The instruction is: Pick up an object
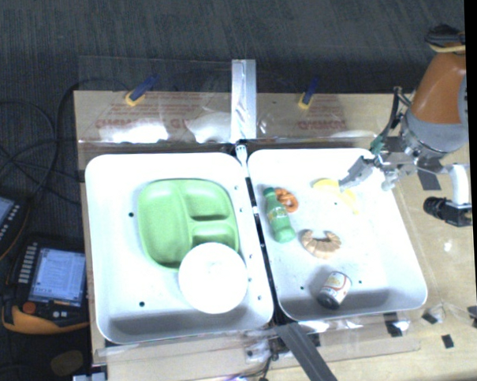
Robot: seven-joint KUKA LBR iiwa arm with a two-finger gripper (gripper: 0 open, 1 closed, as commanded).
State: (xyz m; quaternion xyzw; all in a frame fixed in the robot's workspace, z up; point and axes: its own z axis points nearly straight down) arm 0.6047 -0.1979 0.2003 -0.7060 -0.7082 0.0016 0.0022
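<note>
White bins sit side by side on the counter [93, 125], the arm at the right bin's upper right corner.

The claw [356, 173] hangs over the right bin [383, 243] beside a yellow piece [325, 184]; whether it is released or clenched, I cannot tell. Near it lie a green bottle [278, 217] touching an orange ring [285, 197], a tan pastry-like thing [320, 241], and a small can [333, 288] near the front wall. The left bin [115, 254] carries a green divided tray [184, 216] with a white round plate [214, 278] overlapping its front corner.
</note>
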